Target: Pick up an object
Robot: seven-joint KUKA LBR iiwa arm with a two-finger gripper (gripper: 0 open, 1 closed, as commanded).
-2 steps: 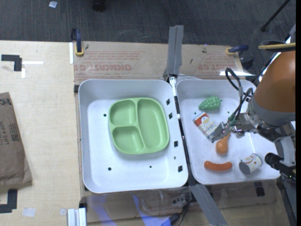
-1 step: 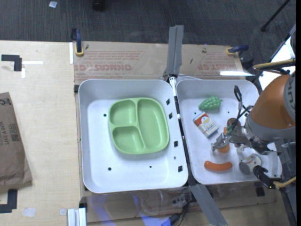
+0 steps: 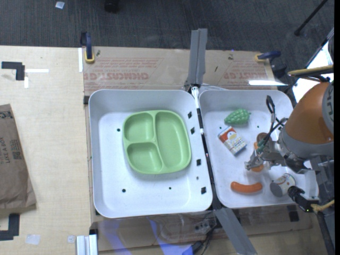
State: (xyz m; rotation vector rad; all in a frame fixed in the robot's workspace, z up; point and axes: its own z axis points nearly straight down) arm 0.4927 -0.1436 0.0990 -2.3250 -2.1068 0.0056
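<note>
Two bins (image 3: 101, 142): one green tray (image 3: 157, 141); one sausage (image 3: 246, 187), carton (image 3: 232, 141), grapes (image 3: 237, 117); jaws' state unclear.

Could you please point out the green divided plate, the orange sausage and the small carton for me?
Green divided plate (image 3: 157, 141), camera view, its central ridge.
Orange sausage (image 3: 246, 187), camera view, its middle.
Small carton (image 3: 232, 140), camera view, its top face.

This is a robotics lab, set up for testing. A pale wooden worktop (image 3: 48, 142) bears two shallow white bins (image 3: 101, 158) clamped side by side over flattened cardboard (image 3: 138, 70), with blue clamps (image 3: 85, 40) at 11 o'clock. Dark carpet (image 3: 159, 9) runs along 12 o'clock. A grey industrial arm with an orange band (image 3: 319, 116) stands at 3 o'clock, with cables (image 3: 273, 118) trailing.
</note>
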